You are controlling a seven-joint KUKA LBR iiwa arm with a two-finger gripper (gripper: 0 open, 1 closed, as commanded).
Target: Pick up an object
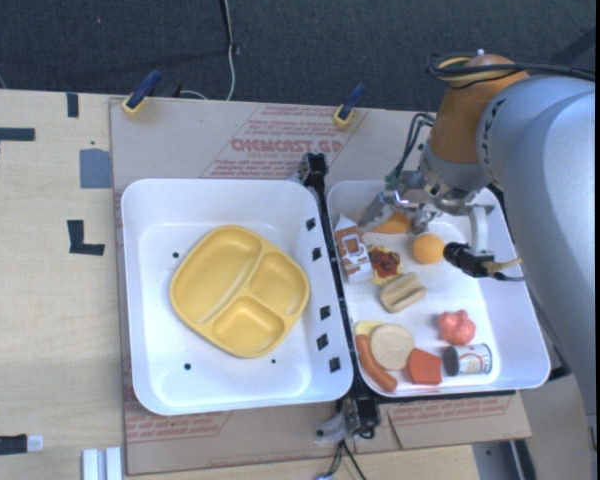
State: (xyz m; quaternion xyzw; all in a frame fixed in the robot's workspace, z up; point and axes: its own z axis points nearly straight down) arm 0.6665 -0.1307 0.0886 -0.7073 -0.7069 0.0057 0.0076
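The gripper (412, 200) hangs low over the far end of the right bin (525, 320). I cannot tell how it is set or whether it has anything. A toy orange (428, 249) sits just below it. A hot dog bun (401, 292) lies further down. The yellow tray (240, 290) is far to its left.

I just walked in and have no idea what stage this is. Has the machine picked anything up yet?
Not that I can see. The arm has reached over the right bin, its tool low over the far end, near the orange ball. The toy foods lie in that bin, and the yellow tray sits in the left bin. Gripping and lifting one item remain.
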